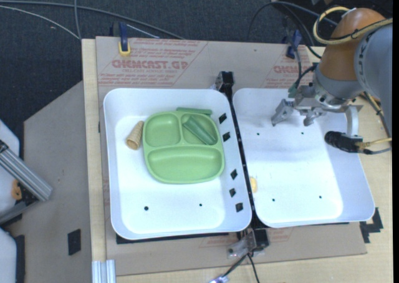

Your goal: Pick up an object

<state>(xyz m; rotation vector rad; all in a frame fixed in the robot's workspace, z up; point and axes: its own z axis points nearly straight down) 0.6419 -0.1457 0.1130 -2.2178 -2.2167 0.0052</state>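
A green divided plate (184, 148) lies in the left bin (124, 207). A dark green pod-shaped piece (201, 129) rests in the plate's upper right compartment. A tan cone (134, 135) lies just left of the plate. A small yellow object (253, 184) sits at the left edge of the right bin (312, 182). My gripper (293, 113) hangs over the far part of the right bin, fingers spread apart with nothing between them, well away from every object.
A black divider with clips (230, 144) runs between the two bins. A black cable plug (341, 141) hangs off the arm over the right bin's right side. Cardboard (162, 60) lies under both bins. A metal rail (25, 176) stands at far left.
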